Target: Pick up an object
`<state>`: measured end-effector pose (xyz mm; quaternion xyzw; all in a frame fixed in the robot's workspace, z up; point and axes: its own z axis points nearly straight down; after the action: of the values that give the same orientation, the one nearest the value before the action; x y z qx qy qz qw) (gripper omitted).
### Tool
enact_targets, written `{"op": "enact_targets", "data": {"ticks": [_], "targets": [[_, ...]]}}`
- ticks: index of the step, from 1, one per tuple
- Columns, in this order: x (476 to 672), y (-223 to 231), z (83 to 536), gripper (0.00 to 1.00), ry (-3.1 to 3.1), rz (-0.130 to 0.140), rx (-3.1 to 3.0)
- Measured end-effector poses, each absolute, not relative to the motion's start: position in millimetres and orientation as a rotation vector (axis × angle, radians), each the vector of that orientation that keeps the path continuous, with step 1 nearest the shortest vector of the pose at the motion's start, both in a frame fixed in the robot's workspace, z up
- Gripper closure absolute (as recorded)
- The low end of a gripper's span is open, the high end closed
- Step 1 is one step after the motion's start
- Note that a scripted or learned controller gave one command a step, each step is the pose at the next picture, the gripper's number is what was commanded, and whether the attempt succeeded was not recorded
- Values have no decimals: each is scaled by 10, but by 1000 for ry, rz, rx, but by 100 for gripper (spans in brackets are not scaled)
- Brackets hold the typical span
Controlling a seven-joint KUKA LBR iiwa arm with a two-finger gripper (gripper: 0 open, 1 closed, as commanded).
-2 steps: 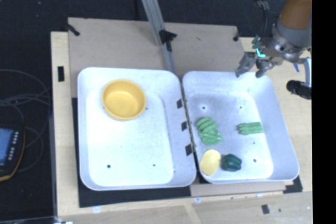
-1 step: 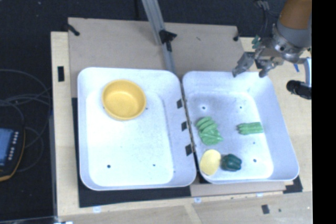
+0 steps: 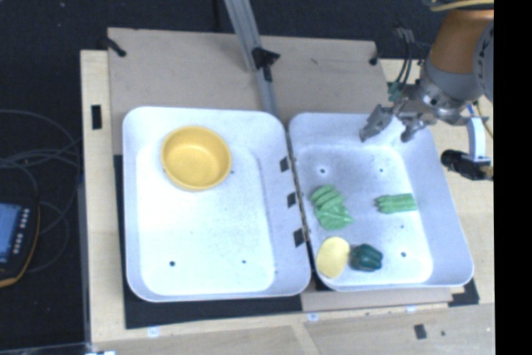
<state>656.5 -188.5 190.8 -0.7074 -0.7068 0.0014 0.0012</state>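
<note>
The right bin (image 3: 349, 147) holds several small objects. A light green ridged piece (image 3: 330, 207) lies near its left wall, and a green elongated piece (image 3: 396, 203) lies to the right. A yellow round object (image 3: 332, 256) and a dark green object (image 3: 366, 258) sit close together near the front wall. My gripper (image 3: 391, 127) hangs open above the bin's far right corner, with nothing between its two fingers. It is well back from all the objects.
A yellow bowl (image 3: 196, 157) sits in the far part of the left bin (image 3: 208, 245). A grey metal post (image 3: 241, 8) rises behind the bins. The arm's orange band (image 3: 461, 21) is at the upper right.
</note>
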Motion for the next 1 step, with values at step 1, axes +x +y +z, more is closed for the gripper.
{"op": "enact_targets", "data": {"ticks": [1], "targets": [[6486,-1953,1430,0,-2219,4,-2221]]}}
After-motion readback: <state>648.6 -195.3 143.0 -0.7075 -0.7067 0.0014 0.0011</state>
